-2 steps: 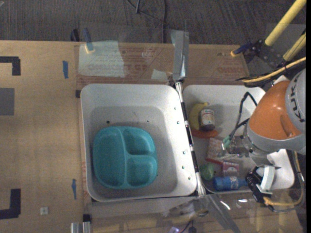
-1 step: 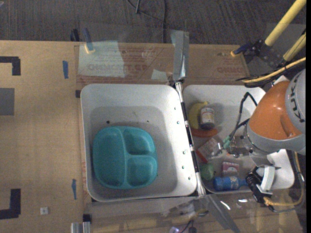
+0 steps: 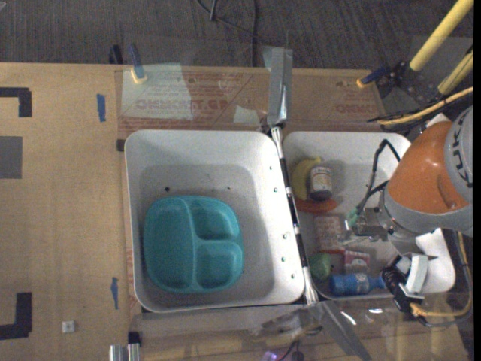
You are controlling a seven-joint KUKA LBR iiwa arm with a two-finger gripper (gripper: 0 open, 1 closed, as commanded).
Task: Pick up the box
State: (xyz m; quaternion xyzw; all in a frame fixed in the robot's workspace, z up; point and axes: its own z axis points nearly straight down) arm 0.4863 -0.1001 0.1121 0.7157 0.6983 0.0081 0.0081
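The box (image 3: 329, 235), a small pinkish carton, lay flat in the right bin (image 3: 342, 143), among a yellow bottle with a dark-labelled jar (image 3: 321, 180), a green item (image 3: 321, 265), a red-and-white packet (image 3: 356, 260) and a blue bottle (image 3: 354, 283) lying along the near wall. The pincer (image 3: 359, 225) hung just beside the box's right edge; whether it was open or gripping anything could not be told. The left bin (image 3: 197, 147) held a teal divided tray (image 3: 193, 243). Both bins sat on the desk (image 3: 60, 201).
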